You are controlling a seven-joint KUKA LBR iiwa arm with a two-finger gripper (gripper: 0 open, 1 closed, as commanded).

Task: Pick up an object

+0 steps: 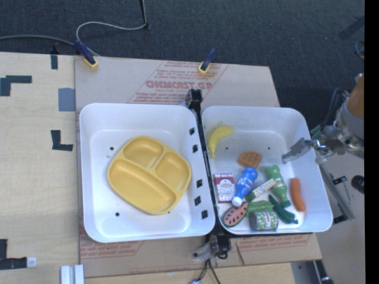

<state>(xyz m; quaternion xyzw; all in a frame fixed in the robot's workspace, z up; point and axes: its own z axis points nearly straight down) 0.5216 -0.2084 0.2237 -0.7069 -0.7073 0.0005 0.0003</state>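
Note:
The right bin (260, 115) holds several toy items. A yellow banana (218, 137) lies at its back left and a brown waffle (249, 158) near the middle. Toward the front are a red box (223, 187), a blue bottle (244, 184), a green bottle (274, 177), an orange carrot (297, 194), a green can (263, 220), a watermelon slice (234, 215) and a dark green cucumber (283, 211). My gripper (296, 150) hangs over the bin's right side, just above and right of the green bottle, with nothing seen in it.
The left bin (95, 158) carries a yellow divided plate (149, 174). A black divider with clips (200, 158) runs between the bins. Cardboard (148, 81) lies under both, held by yellow clamps at the back. The arm's wrist (346, 132) stands beyond the right rim.

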